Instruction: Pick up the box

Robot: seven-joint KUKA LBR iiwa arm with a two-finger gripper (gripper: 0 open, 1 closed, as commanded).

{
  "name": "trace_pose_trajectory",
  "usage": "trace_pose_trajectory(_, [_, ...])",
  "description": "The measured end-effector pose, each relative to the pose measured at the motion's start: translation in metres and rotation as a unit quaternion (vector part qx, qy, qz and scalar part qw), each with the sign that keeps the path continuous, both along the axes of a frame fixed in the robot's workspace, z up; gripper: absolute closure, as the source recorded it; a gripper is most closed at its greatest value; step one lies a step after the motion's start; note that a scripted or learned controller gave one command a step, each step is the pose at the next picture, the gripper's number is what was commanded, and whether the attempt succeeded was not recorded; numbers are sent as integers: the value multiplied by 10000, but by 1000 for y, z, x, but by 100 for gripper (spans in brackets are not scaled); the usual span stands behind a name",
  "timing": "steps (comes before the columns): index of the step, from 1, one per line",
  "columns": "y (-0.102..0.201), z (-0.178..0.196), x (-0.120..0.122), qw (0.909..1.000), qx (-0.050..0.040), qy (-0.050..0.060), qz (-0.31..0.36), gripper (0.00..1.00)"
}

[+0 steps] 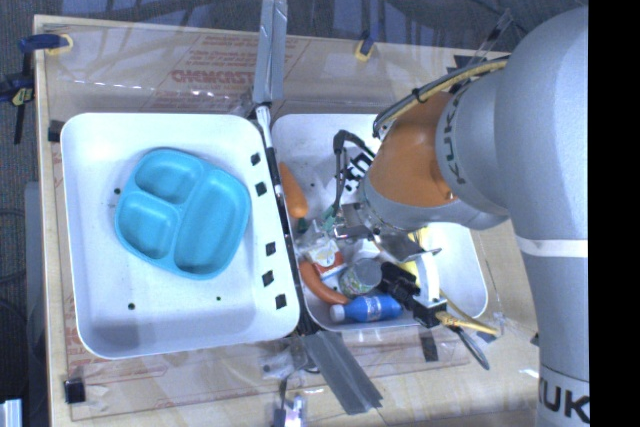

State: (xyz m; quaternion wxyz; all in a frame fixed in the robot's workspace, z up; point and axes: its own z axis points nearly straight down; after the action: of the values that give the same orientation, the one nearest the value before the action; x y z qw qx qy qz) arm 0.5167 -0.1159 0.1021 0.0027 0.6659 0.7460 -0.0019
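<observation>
Box (pixel 320 241), as far as I can judge, is the small pale printed thing in the right bin (pixel 470 260), just left of the gripper (pixel 347 218). It is too small and crowded to name with certainty. The gripper sits low over that bin's middle with the wrist covering it from above, so I cannot tell whether it is open or closed, nor whether it has anything.

Clutter is the main trouble. A carrot (pixel 292 193) lies along the bin's left wall above the box, a second orange piece (pixel 320 283) curves below it, and a grey disc (pixel 365 272) and a blue bottle (pixel 372 308) lie close by. The left bin (pixel 90 215) holds a blue tray (pixel 185 210) and plays no part.

To do this well, I would centre over the box and not its neighbours, turn the wrist so the grip closes across its narrow sides, and come straight down. A slanted approach could nudge the carrot or pin the box against the wall. Close firmly, then lift slowly and check that the box alone comes up.
</observation>
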Motion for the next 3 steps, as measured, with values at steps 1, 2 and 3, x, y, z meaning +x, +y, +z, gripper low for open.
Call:
trace_pose_trajectory(1, [-3,1,0,10000,-25,-6,-19,0])
trace_pose_trajectory(2, [-13,-10,-25,10000,25,13,69,0])
trace_pose_trajectory(3, [-13,-1,-24,9999,25,12,99,100])
